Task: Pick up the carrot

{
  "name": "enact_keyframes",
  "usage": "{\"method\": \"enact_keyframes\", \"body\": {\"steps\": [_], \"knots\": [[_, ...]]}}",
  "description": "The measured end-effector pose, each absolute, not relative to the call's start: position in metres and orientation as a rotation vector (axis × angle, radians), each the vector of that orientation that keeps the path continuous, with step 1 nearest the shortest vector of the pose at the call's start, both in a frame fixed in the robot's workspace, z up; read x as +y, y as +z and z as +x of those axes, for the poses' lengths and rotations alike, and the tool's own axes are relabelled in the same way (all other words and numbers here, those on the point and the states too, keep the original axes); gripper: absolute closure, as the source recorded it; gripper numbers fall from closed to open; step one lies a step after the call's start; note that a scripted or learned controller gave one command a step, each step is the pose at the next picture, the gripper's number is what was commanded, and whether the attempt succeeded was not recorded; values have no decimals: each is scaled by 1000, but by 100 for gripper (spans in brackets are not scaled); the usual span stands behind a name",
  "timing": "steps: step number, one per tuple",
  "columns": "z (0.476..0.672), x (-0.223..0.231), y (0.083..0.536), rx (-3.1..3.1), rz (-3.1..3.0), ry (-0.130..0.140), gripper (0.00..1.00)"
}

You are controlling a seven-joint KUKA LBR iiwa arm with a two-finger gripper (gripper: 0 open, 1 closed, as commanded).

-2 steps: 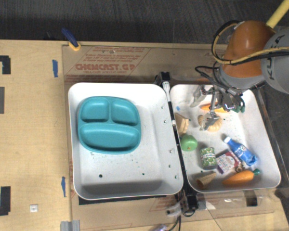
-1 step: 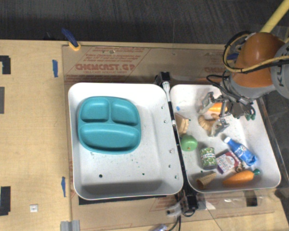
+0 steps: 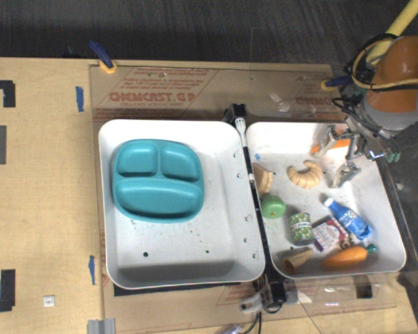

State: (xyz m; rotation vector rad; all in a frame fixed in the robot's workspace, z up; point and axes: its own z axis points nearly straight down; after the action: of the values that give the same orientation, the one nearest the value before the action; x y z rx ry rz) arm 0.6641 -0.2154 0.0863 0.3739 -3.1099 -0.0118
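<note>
The carrot (image 3: 345, 257), orange with a small green tip, lies along the front wall of the right bin (image 3: 393, 207), near its front right corner. My gripper (image 3: 338, 157) hangs over the back right part of the same bin, well behind the carrot. Its fingers (image 3: 347, 170) stand apart and point down to the left, so it is open. A small orange bit (image 3: 340, 143) shows beside the upper finger; I cannot tell what it is. Nothing is clearly held.
The right bin also holds a croissant (image 3: 305, 175), a beige piece (image 3: 264, 179), a green apple (image 3: 272, 207), a green can (image 3: 300, 227), a blue-and-white bottle (image 3: 348, 220), a dark packet (image 3: 327, 234) and a brown stub (image 3: 299, 258). A teal divided plate (image 3: 157, 179) lies in the left bin (image 3: 195, 256).
</note>
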Motion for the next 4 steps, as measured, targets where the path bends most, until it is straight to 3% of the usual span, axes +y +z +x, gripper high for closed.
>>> {"method": "enact_keyframes", "body": {"steps": [1, 2, 3, 4], "knots": [[671, -215, 103, -3139, 375, 0, 100], [656, -220, 88, -3085, 363, -13, 0], [546, -211, 89, -3116, 468, 5, 0], [639, -187, 88, -3112, 512, 1, 0]]}}
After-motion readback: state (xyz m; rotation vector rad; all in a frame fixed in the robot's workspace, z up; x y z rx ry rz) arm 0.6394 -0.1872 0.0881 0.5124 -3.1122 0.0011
